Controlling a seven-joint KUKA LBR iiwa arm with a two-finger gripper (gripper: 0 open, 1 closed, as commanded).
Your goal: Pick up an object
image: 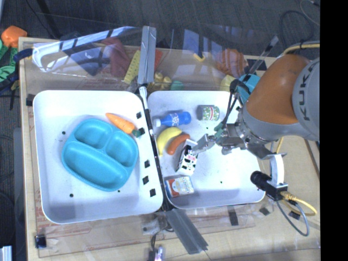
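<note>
My gripper (199, 144) reaches in from the right over the middle of the right bin (234, 186). Its tip hangs just above and to the right of a black-and-white patterned box (186, 161). Close to its left lie a yellow banana (166, 137) and an orange sausage-shaped piece (177, 143). A blue bottle (173, 118) and a green can (208, 113) rest toward the bin's far side. A red-and-white packet (179, 186) lies near the front wall. I see nothing held in the gripper.
The left bin (49, 189) holds a blue divided plate (100, 152) and a carrot (120, 123) at the plate's far edge. A ridge with black clips (148, 162) separates the bins. The arm's orange band (277, 88) looms over the right bin's right side.
</note>
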